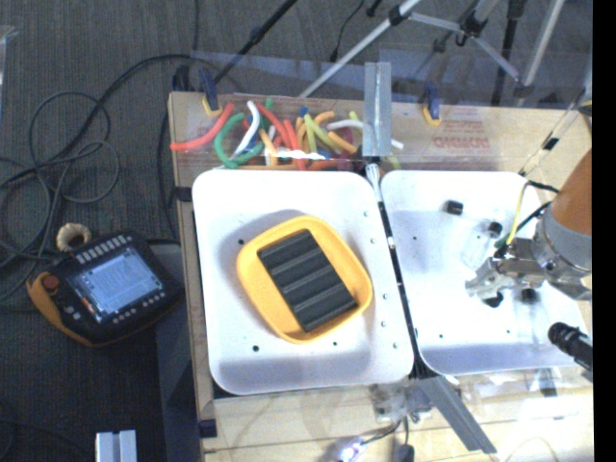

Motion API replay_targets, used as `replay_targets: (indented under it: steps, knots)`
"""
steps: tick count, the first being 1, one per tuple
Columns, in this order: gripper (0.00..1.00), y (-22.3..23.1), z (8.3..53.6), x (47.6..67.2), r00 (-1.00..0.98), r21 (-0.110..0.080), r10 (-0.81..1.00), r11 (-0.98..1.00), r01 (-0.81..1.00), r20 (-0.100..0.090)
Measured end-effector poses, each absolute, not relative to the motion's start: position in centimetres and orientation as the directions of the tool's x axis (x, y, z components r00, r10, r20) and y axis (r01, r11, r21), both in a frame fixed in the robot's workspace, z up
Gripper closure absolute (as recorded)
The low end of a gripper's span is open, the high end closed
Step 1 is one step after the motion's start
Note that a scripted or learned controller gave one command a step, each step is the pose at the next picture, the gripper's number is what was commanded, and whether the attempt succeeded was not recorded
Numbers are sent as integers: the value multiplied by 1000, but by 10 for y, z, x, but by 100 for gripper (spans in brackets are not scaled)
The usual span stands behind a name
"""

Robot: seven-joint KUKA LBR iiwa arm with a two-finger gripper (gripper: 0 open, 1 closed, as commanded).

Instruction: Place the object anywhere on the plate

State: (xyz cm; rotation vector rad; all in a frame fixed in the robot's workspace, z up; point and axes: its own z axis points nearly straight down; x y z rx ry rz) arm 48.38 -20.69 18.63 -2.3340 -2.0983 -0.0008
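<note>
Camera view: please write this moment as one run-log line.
gripper: over right bin, hold unclear | yellow plate: left bin, bears dark ridged block | small black object: right bin

Bench with two white bins

We see a wooden bench point(452, 123) bearing a left bin point(221, 354) and a right bin point(433, 345) side by side, with a heap of coloured cables point(274, 135) lying along its far edge behind the left bin.

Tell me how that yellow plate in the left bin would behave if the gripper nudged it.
The yellow plate lies flat with a raised rim, so it would probably slide on the smooth white left bin rather than tip. The dark ridged insert may add weight.
</note>
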Motion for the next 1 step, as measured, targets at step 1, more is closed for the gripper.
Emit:
replay_targets:
  steps: [1]
  knots:
    - [0, -207, 186, 484, 106, -2, 994, -106, 994, 3]
